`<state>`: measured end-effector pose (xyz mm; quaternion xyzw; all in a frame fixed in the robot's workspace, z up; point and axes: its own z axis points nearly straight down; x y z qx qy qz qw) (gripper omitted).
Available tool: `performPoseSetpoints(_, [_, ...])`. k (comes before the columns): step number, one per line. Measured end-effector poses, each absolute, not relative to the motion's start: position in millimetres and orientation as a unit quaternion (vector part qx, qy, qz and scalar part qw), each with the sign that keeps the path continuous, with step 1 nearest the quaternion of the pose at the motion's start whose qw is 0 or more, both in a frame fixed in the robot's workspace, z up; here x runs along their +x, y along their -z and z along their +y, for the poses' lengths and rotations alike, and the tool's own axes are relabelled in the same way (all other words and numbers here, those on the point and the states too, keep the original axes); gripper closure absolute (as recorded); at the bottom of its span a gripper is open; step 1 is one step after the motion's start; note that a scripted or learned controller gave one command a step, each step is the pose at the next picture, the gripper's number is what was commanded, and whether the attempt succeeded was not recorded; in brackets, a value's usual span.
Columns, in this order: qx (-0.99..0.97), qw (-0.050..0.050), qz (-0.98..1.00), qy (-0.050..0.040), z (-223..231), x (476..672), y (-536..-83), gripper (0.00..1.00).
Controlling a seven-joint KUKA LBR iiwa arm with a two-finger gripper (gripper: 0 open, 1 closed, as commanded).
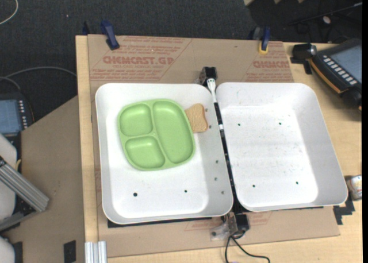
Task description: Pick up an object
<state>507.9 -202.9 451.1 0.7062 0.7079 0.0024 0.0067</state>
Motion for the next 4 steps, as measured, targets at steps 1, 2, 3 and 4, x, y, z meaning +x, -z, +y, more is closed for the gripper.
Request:
performPoseSetpoints(1, [0.706,-0.004,0.708,0.0017,-167.7,492.3,-365.5,1.0])
performPoseSetpoints(2, [0.708,0.003,0.706,-0.0004,-203.6,508.6,-382.2,1.0])
performPoseSetpoints(3, [0.707,0.011,0.707,-0.0035,-225.4,520.3,-528.4,1.0])
performPoseSetpoints(4, [0.708,-0.007,0.707,0.0029,-213.0,495.2,-386.5,1.0])
